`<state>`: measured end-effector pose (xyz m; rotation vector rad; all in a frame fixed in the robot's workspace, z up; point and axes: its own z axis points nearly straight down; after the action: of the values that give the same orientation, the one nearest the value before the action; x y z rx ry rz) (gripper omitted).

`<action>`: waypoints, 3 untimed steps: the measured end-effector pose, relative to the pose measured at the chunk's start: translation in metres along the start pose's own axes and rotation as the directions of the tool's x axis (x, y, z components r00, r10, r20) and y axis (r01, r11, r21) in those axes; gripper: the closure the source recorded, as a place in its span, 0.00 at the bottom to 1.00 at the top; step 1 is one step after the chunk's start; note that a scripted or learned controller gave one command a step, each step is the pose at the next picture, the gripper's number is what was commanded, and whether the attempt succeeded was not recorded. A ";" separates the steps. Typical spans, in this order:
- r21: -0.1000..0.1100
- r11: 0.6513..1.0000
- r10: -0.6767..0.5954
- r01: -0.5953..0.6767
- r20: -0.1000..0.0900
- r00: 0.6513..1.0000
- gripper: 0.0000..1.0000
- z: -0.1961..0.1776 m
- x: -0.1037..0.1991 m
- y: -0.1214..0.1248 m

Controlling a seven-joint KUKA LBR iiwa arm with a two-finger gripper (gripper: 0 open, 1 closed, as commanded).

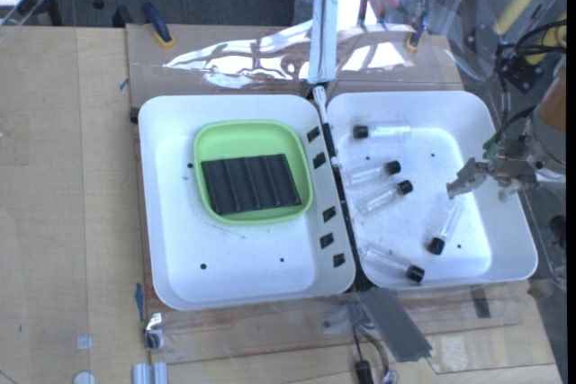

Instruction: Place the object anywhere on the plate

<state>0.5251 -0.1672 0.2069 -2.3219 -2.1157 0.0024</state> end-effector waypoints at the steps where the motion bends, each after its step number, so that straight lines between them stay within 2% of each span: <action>1: -0.003 0.996 0.087 -0.087 0.001 0.996 0.00 -0.130 -0.049 0.039; 2: -0.003 0.995 0.101 -0.101 0.000 0.995 0.00 -0.229 -0.038 0.050; 3: -0.002 0.995 0.101 -0.101 0.000 0.995 0.00 -0.228 -0.037 0.050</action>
<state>0.5722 -0.2089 0.4352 -2.4275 -1.9967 0.0006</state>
